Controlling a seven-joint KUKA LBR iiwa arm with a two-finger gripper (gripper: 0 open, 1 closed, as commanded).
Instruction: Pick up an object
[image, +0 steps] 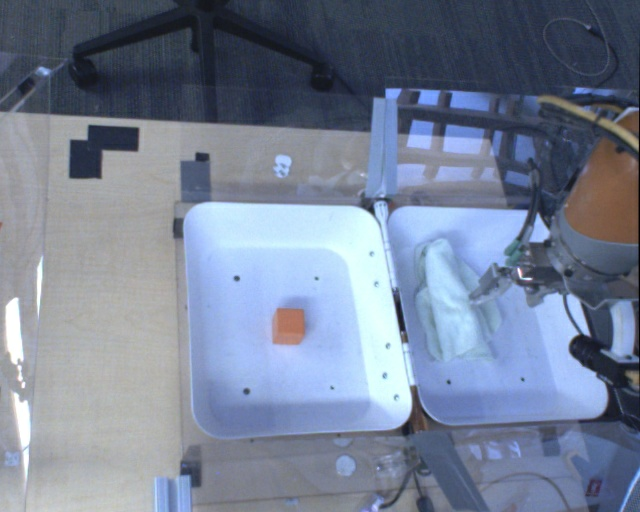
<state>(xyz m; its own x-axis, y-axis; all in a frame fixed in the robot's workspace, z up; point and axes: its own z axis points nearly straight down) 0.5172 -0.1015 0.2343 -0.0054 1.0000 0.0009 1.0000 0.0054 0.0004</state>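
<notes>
desk (100, 330) carries both bins | left bin (215, 320) has orange cube (289, 326) near its middle | right bin (560, 400) has pale cloth (450, 305) on the side nearest the left bin | claw (490, 285) at cloth's edge, grip state: cannot tell

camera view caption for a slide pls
Gripper over crumpled pale cloth in right bin; orange cube in left bin.

One fixed camera looks down on the worktop (90, 330) from above, at a slant. It stands far enough off to take in both bins whole: the left bin (215, 300) near the frame's middle, the right bin (560, 390) toward the right edge. Floor (300, 40) fills the top strip. The arm (600, 210) enters from the right.
</notes>
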